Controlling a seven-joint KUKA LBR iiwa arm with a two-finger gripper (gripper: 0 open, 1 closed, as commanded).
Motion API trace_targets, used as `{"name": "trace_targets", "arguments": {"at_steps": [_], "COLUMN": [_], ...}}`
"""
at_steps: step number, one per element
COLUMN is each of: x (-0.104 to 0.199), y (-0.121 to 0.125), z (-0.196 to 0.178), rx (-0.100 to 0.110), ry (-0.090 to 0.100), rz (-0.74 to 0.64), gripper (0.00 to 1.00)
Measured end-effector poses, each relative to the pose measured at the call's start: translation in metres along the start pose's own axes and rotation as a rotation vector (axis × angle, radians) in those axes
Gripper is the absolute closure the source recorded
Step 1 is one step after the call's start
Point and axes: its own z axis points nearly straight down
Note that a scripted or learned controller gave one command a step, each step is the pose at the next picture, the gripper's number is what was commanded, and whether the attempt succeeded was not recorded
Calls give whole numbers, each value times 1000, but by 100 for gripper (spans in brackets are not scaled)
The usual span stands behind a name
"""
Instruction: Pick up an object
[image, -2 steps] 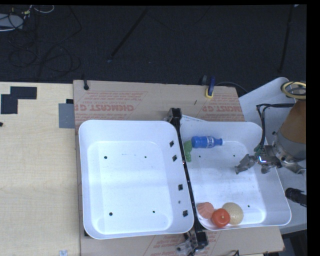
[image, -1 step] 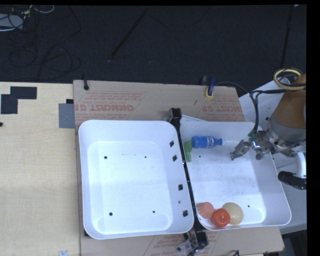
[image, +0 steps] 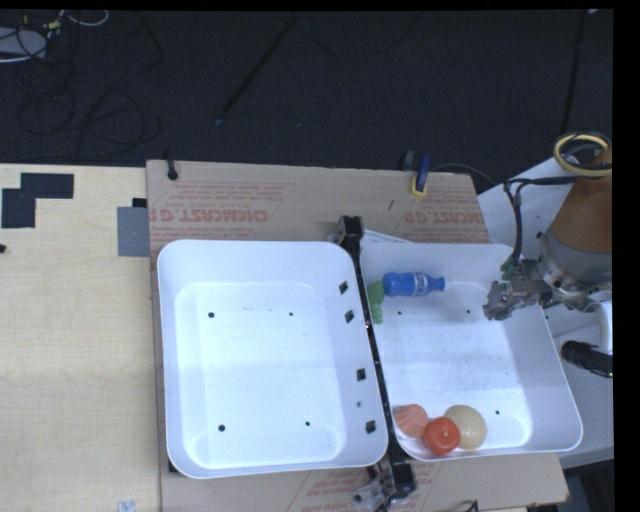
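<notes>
Arm comes in from the right. Orange band visible at the frame's right edge, with the jaws (image: 503, 298) sitting over the right rim of the right bin (image: 545, 360), upper part of that side. Jaw state: cannot tell, the metal cluster is too small and blurred to read. Nothing visible between them.

Right bin contents:
- blue bottle (image: 412, 284) lying on its side near the far wall, cap pointing right, well left of the jaws
- green object (image: 375, 301) against the bin's left wall, just beside the bottle's base, partly under the divider edge
- near-left corner: pink object (image: 409, 419), red round object (image: 441, 435), pale yellow ball (image: 466, 425), all three bunched together and touching or nearly so; red one sits in front, between the other two

All candidate pick objects rest on the bin floor, none lifted. The corner cluster is well apart from the jaws.

Left bin (image: 170, 300) sits flush beside the right one, with black clips along the shared edge. Both bins lie on a cardboard sheet (image: 250, 205) with red print, on the light wood surface (image: 70, 350). Yellow-ringed item (image: 582, 152) at upper right, behind the arm. Dark floor with cables at the top.
</notes>
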Motion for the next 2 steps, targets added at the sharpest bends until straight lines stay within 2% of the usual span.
{"name": "trace_targets", "arguments": {"at_steps": [1, 2], "x": [50, 135], "y": [23, 1], "z": [-64, -94], "rx": [-5, -2], "ry": [-1, 0], "rz": [-7, -9], "gripper": [100, 100]}}
